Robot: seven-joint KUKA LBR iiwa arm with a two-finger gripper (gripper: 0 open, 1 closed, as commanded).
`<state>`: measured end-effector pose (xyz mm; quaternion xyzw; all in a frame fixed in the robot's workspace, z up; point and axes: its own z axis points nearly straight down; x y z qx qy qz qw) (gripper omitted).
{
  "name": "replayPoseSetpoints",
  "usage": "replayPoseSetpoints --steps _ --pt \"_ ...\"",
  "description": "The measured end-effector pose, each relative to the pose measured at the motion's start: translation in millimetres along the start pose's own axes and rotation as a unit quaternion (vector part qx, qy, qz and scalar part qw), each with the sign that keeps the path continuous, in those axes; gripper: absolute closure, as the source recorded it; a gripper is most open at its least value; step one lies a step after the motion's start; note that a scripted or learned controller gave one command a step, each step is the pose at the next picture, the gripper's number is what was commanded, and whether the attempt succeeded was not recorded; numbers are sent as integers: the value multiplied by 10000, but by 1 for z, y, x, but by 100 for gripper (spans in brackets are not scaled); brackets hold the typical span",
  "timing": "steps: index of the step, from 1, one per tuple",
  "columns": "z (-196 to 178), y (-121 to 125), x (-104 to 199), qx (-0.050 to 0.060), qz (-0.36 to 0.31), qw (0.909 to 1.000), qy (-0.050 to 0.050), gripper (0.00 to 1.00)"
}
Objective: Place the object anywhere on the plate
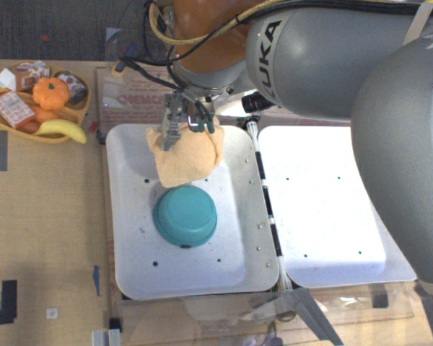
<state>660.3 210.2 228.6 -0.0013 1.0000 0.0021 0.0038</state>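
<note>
Pale orange crumpled cloth (186,157) – soft, light, will sag; pinch bunched far edge. Claw (190,127) there, grip state unclear. You then carry to teal round plate (186,215).

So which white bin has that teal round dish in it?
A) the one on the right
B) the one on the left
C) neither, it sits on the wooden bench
B: the teal dish lies in the left bin, just below the orange cloth.

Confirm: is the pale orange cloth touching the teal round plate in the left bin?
Touching. The camera view shows the pale orange cloth's lower edge meeting the teal round plate's upper rim, no white bin floor between them.
</note>
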Motion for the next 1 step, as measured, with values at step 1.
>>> replayPoseSetpoints --steps 1 --pt "-1 0 0 -2 1 10000 -7 0"
